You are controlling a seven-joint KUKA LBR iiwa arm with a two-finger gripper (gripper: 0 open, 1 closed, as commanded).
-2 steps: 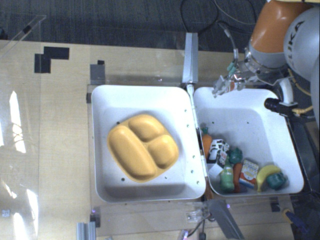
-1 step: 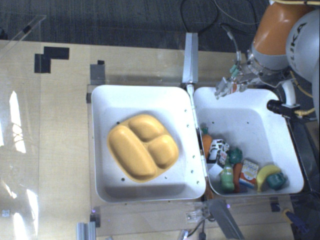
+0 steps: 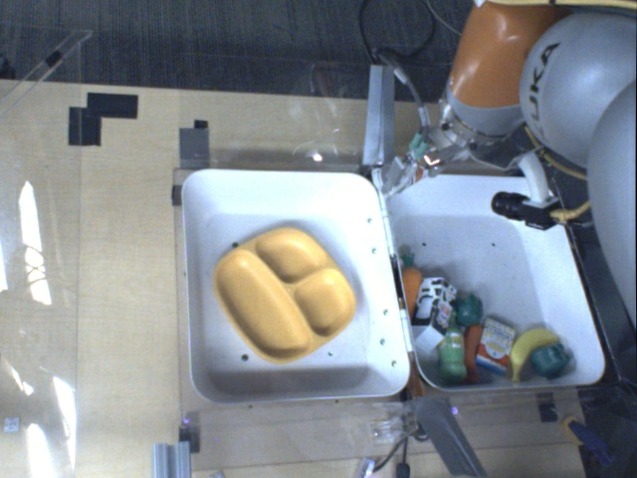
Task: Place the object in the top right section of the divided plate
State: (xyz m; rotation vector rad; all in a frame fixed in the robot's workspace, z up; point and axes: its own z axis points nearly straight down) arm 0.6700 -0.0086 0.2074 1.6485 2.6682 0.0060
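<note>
Arm is hanging over the far edge of the right bin (image 3: 557, 366), with the hand (image 3: 416, 162) sitting near the far corner where the two bins meet; whether it is spread or pressed together cannot be told from this slant, and nothing is showing between its tips. Yellow divided plate (image 3: 284, 292) is lying in the middle of the left bin (image 3: 204, 366), all three sections bare. Candidate objects are crowding the near end of the right bin: a black-and-white toy (image 3: 430, 300), a green bottle (image 3: 452, 357), a small carton (image 3: 496, 339), a banana (image 3: 530, 347), a teal piece (image 3: 549, 360), and an orange piece (image 3: 411, 287) lying against the left wall. Which one is the task's object is unclear; none is on the plate, so pickup is judged not yet done. Risks from here: the pile is packed tight, so a descent is likely catching two items or nudging one aside; pieces pressed to the wall are leaving little room for a finger. The plate's top right section is small and curved, so a release slightly off could be rolling the object into the neighbouring section.
</note>
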